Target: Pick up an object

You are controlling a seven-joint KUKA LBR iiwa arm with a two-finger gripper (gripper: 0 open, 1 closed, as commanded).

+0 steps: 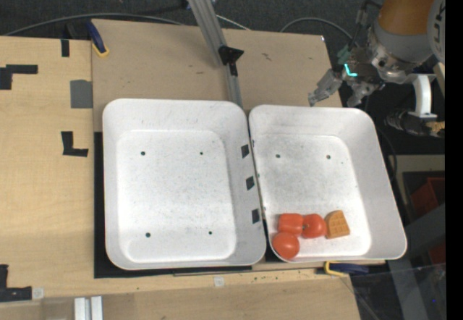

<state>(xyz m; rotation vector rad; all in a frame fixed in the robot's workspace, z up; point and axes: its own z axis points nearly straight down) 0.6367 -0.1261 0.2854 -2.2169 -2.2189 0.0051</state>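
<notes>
Three red rounded pieces lie close together in the near part of the right bin (376, 166): one (290, 222) beside another (313, 226), the third (286, 245) against the near left corner. A small orange waffle-textured block (337, 224) sits just right of them. My gripper (337, 96) hangs above the far edge of the right bin, well away from all of these. Its fingers stand open with nothing between them.
The left bin (116, 166) adjoins the right one along a shared rim with black clips. A slanted metal pole (206, 7) rises behind the bins. Cables and a dark floor lie to the right of the bench.
</notes>
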